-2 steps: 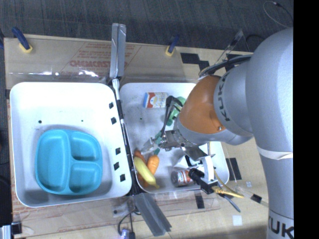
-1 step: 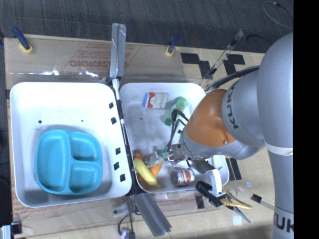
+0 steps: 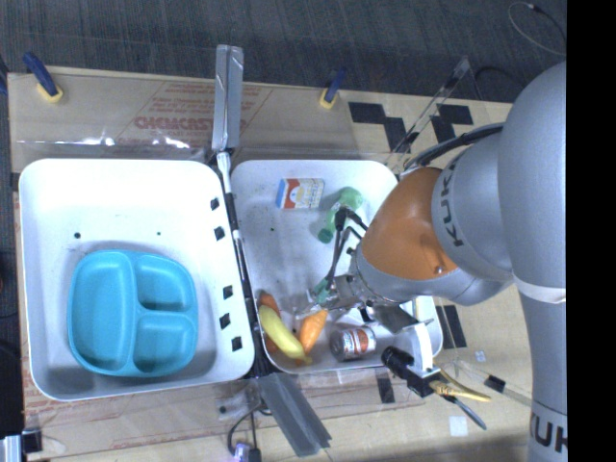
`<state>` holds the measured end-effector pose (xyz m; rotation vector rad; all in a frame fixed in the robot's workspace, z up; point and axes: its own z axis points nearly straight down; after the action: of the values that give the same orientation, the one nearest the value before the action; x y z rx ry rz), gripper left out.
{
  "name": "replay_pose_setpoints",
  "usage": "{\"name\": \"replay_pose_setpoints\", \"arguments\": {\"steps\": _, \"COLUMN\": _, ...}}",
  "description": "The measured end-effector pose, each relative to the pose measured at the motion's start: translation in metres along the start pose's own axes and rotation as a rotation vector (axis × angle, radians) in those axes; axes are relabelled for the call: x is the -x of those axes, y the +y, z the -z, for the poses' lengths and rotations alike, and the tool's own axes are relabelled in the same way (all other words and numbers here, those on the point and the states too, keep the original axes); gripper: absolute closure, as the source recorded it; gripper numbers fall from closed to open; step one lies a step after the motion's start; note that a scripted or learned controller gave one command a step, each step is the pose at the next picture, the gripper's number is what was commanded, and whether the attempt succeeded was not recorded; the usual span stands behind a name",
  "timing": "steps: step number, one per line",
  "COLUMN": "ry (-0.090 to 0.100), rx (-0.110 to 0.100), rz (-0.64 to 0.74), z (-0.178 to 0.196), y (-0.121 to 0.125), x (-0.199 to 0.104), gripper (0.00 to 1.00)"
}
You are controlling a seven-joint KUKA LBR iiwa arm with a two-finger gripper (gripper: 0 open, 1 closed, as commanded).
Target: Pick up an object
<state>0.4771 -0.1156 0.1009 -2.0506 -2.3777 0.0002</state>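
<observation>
The right bin [image 3: 260, 186] holds several objects. A yellow banana [image 3: 280, 334] lies near its front edge, with an orange carrot [image 3: 312, 330] beside it and a small can [image 3: 352, 343] on its side to the right. A white, blue and orange carton [image 3: 299, 193] lies at the back, and a green object [image 3: 346, 205] is partly hidden by the arm. My gripper [image 3: 324, 299] reaches down from the orange wrist band [image 3: 409, 239], just above the carrot and banana. I see nothing clearly held.
The left bin [image 3: 58, 191] holds a blue divided plate [image 3: 133, 311]. A metal divider [image 3: 227, 94] runs between the bins. The grey arm [image 3: 529, 191] covers the right bin's right side. Clamps and tools lie on the bench around the bins.
</observation>
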Motion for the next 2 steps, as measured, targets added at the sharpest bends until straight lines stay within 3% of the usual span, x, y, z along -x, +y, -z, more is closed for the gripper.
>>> {"name": "replay_pose_setpoints", "arguments": {"steps": 1, "ry": 0.000, "rx": -0.001, "rz": 0.009, "z": 0.025, "y": 0.011, "x": -0.004, "gripper": 1.00}}
{"name": "replay_pose_setpoints", "arguments": {"steps": 2, "ry": 0.000, "rx": -0.002, "rz": -0.035, "z": 0.090, "y": 0.068, "x": -0.044, "gripper": 1.00}}
